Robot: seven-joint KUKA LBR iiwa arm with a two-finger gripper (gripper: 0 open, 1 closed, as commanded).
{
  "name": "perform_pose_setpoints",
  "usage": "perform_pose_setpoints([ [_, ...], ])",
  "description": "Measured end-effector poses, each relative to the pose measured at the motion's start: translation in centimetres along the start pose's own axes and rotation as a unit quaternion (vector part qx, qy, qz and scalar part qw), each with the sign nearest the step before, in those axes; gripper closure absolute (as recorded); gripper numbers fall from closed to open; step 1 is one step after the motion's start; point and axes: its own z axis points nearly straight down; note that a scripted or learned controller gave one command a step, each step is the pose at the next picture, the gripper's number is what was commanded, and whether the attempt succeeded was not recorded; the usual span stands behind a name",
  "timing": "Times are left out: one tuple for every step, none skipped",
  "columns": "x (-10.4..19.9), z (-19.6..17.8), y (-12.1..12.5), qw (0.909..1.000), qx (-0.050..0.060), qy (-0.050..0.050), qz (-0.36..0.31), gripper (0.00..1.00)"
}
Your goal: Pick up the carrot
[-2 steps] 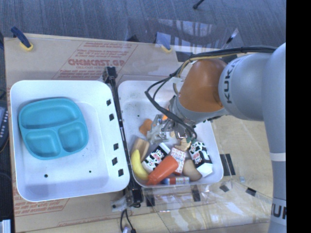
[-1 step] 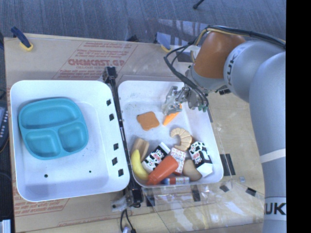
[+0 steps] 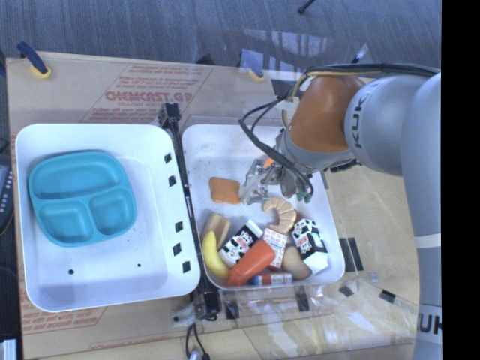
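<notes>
The carrot (image 3: pixel 252 262) is an orange tapered piece lying at the front of the right bin (image 3: pixel 196 147), among other toy foods. My gripper (image 3: pixel 257 187) hangs over the middle of that bin, behind the carrot and apart from it, just right of an orange-brown nugget (image 3: pixel 223 190). The fingers point down-left beside a croissant (image 3: pixel 283 211). Nothing shows between them.
Around the carrot lie a banana (image 3: pixel 211 254), two cow-print milk cartons (image 3: pixel 240 244) (image 3: pixel 309 242), a bread slice (image 3: pixel 217 226) and a marker (image 3: pixel 271 280). The left bin (image 3: pixel 30 276) holds a blue divided plate (image 3: pixel 80 196). The arm's orange band (image 3: pixel 321 115) looms over the right bin's back.
</notes>
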Motion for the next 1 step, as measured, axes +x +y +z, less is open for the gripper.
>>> perform_pose_setpoints([
  [-4.09, -0.15, -3.9, 0.9989, 0.001, -0.002, -0.046, 0.0],
])
